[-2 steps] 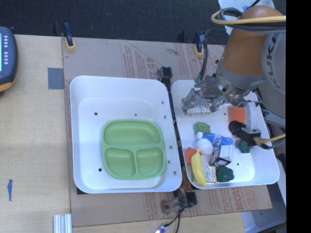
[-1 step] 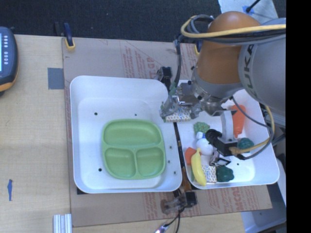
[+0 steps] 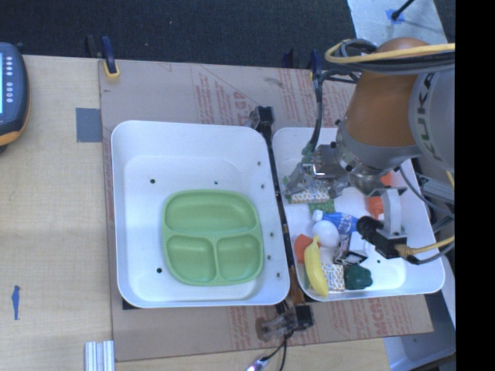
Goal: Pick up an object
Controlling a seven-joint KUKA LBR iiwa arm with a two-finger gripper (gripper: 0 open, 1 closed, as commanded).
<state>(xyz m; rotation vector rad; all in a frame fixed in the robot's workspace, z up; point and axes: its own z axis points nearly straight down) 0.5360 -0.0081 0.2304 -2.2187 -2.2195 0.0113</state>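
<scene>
From above, the desk [image 3: 54, 230] carries two white bins side by side. The left bin [image 3: 131, 207] holds a green divided plate [image 3: 213, 236] lying flat near its middle. The right bin [image 3: 421, 273] holds a heap of small things: a yellow banana [image 3: 314, 267] near the front edge, a dark green toy [image 3: 357, 277] just beside it, a white ball [image 3: 324, 233], and an orange piece [image 3: 375, 205]. The arm [image 3: 387, 107] reaches over the right bin's back part, and the gripper [image 3: 309, 175] hangs above the heap; whether it is open or closed I cannot tell.
</scene>
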